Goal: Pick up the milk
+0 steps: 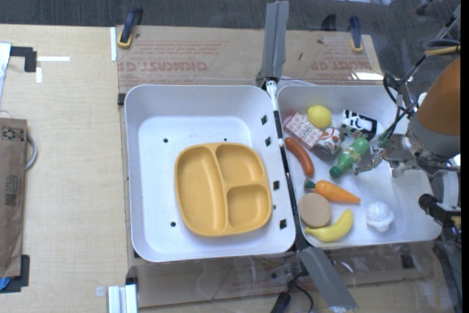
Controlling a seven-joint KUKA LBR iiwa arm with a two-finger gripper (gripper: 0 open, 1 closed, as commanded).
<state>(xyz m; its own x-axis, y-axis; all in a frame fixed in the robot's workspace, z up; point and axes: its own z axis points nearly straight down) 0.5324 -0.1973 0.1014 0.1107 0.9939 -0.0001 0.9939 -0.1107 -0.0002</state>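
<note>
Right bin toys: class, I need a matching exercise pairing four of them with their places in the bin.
Things:
1. lemon
2. banana
3. hot dog
4. milk

Places:
A. along the bin's left wall
B. near the front edge
C. top middle, beside the red packet
D. top right of the pile

Pairs: 1-C, 2-B, 3-A, 4-D

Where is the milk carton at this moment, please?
The milk carton, patterned black and white, lies in the right bin near its far wall, just right of the lemon and above the green bottle.
</note>
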